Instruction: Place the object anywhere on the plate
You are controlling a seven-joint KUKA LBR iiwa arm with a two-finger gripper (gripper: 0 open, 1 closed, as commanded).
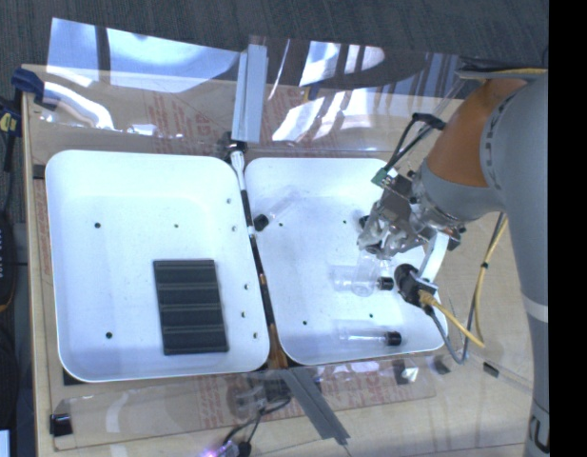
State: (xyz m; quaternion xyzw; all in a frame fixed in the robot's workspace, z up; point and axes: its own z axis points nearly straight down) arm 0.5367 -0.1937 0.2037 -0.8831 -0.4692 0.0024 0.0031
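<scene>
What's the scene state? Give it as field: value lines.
left bin: holds a dark ribbed plate
right bin: holds a clear tube with black cap near its front edge
gripper: low over the right bin, above a clear object too faint to identify
plate: nothing on it

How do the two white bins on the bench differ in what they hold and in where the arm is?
The left bin holds a dark ribbed rectangular plate; the right bin holds small clear items, one a tube with a dark cap near its front edge. The arm's pincer hangs over the right bin, not the left. Both are shallow, white and round-cornered.
</scene>
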